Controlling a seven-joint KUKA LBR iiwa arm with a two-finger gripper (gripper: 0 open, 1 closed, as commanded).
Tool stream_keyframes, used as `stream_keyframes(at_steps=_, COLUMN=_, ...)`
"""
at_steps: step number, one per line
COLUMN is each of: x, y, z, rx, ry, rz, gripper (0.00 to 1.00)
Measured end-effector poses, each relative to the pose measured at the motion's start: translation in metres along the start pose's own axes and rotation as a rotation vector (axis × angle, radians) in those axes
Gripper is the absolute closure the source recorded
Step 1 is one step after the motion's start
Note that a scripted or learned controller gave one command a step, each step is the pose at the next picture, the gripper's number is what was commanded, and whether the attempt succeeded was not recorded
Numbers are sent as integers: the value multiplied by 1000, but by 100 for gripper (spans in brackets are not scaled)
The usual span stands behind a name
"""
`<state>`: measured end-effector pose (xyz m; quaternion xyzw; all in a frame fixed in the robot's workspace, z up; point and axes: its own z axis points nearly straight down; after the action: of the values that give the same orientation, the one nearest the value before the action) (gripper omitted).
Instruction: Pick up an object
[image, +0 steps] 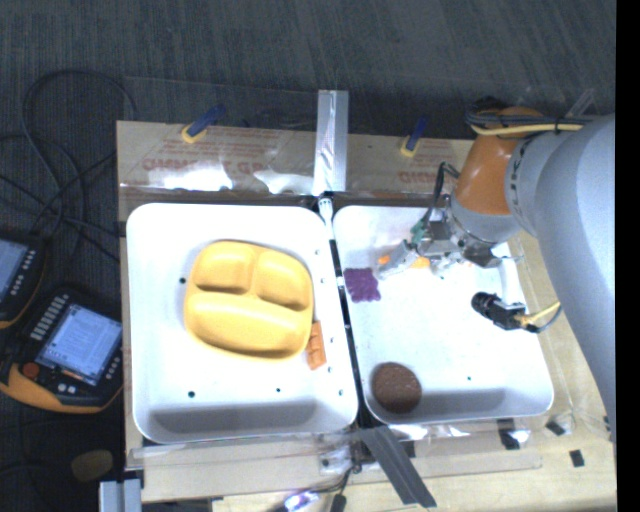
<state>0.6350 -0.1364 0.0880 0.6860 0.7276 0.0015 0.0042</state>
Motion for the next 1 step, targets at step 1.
stream_keyframes(at_steps=1, x=0, y=1, z=-11, rx=0, ry=-1, rz=-1, gripper=100)
